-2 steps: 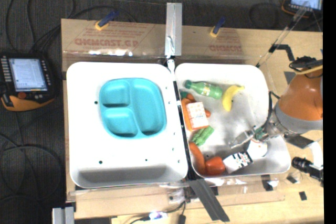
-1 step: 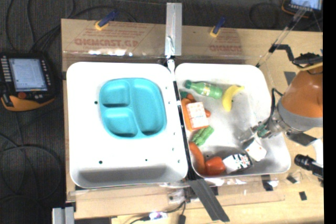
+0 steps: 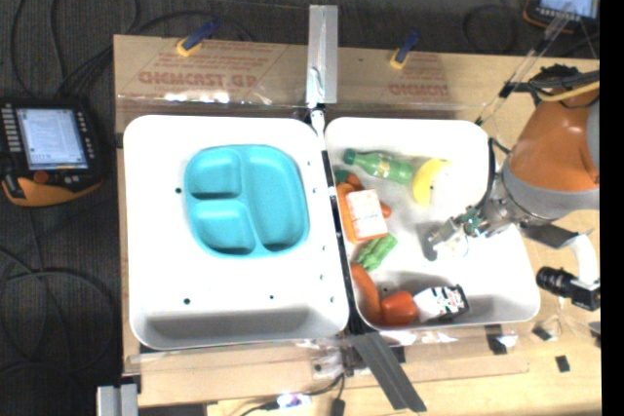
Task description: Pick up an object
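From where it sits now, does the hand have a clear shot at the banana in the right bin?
Probably yes. The hand hovers over bare bin floor just below the banana, with nothing between them. The green bottle lies touching or nearly touching the banana's left side, which may crowd a grasp there.

The two bins, the left bin (image 3: 156,307) and the right bin (image 3: 507,278), are white. The divided tray (image 3: 244,200) is turquoise blue. The bottle (image 3: 382,167) is green, the banana (image 3: 429,178) is yellow, and the small box (image 3: 364,214) is orange with a white label. The arm (image 3: 556,161) has an orange band over grey. The bench (image 3: 244,68) is light brown with red printed letters.
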Motion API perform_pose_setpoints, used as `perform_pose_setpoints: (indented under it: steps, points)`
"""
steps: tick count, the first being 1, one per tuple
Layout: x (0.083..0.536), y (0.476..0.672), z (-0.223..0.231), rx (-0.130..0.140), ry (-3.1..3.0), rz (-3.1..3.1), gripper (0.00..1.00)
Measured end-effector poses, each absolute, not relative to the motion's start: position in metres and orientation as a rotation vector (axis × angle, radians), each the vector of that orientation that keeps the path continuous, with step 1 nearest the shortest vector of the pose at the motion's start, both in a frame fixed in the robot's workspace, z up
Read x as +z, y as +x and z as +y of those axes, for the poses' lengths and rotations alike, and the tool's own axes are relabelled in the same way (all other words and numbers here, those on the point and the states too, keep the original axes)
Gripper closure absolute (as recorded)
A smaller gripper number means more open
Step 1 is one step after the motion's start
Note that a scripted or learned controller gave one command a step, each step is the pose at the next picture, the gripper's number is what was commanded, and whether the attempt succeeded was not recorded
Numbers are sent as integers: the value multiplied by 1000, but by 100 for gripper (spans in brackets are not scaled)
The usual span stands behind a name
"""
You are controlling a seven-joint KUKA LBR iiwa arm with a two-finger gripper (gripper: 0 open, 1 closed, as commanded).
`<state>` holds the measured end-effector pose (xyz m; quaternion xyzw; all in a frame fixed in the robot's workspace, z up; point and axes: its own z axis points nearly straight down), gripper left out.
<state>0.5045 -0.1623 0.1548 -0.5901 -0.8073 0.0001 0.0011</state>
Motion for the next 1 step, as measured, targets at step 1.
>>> perform_pose_setpoints:
  steps: [1]
  points:
    - [198, 531, -94, 3, -2015, -2408, 100]
